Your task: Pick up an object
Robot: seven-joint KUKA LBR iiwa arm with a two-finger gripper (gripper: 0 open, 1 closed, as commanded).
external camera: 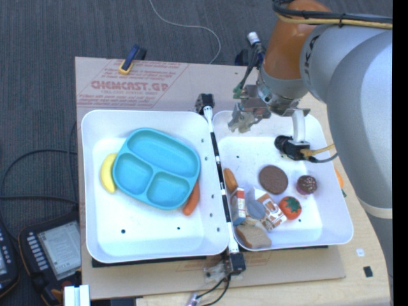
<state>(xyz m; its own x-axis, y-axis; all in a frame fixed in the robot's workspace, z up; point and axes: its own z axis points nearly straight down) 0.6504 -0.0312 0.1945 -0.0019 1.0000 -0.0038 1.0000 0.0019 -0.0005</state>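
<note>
Hovering over the far end of the right bin (331, 231), the claw (245, 118) carried nothing visible, though whether it was open or closed could not be told. Nearest candidates lay toward the near side of that bin: a brown round disc (274, 179), a small dark ball (306, 184), a tomato-like toy (291, 207) and a crowded pile (252, 215) against the dividing wall. Probably light, stiff plastic, the disc seemed flat and best pinched across its rim. Items within the pile overlapped, hard to separate.
</note>
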